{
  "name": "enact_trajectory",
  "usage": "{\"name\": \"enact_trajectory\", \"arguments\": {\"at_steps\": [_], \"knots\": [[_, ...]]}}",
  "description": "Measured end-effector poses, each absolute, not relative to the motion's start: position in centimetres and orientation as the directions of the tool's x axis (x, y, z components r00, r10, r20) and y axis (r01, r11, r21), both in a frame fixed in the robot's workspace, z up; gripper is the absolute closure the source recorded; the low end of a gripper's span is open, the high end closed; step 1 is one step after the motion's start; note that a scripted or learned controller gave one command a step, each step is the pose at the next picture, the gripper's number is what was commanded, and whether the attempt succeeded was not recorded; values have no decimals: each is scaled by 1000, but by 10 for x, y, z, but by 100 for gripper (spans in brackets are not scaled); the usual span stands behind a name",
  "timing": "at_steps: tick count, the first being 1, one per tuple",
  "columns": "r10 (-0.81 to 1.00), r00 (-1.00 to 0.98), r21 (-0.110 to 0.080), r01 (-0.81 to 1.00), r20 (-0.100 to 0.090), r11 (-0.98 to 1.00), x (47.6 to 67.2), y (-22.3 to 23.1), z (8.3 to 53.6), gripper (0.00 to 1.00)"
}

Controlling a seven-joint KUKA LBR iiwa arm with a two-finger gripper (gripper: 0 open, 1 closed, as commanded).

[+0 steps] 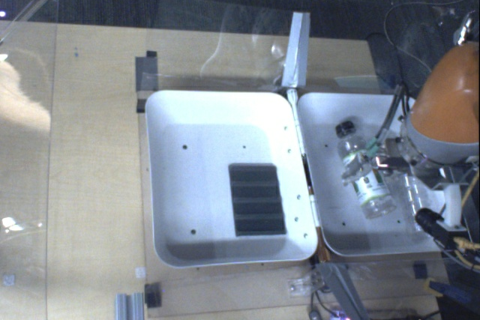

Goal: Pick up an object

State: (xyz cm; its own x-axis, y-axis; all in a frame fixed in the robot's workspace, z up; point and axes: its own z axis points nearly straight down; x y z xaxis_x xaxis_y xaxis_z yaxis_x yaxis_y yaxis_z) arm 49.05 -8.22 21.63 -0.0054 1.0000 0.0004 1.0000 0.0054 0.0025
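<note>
- We see the gripper (373,161) low in the right bin (330,232), near its middle; we cannot tell its state.
- A clear bottle (369,187) lies just beside it, toward the near edge.
- A black ridged block (257,199) sits in the left bin (187,124), near-right part.

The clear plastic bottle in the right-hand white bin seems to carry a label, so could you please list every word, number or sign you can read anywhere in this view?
None can be read.
Clear plastic bottle with a dark cap, in the right white bin: its pale label with a green patch is too small and blurred to read.
Dark ribbed rectangular block in the left white bin: no lettering visible.
</note>
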Motion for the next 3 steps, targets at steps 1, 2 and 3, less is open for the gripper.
{"name": "enact_trajectory", "arguments": {"at_steps": [1,2,3], "knots": [[997,73,5,997,1,-73,526,-133,94,0],[997,72,10,997,1,-72,528,-132,105,100],[1000,-5,5,1000,1,5,547,-59,185,100]]}}
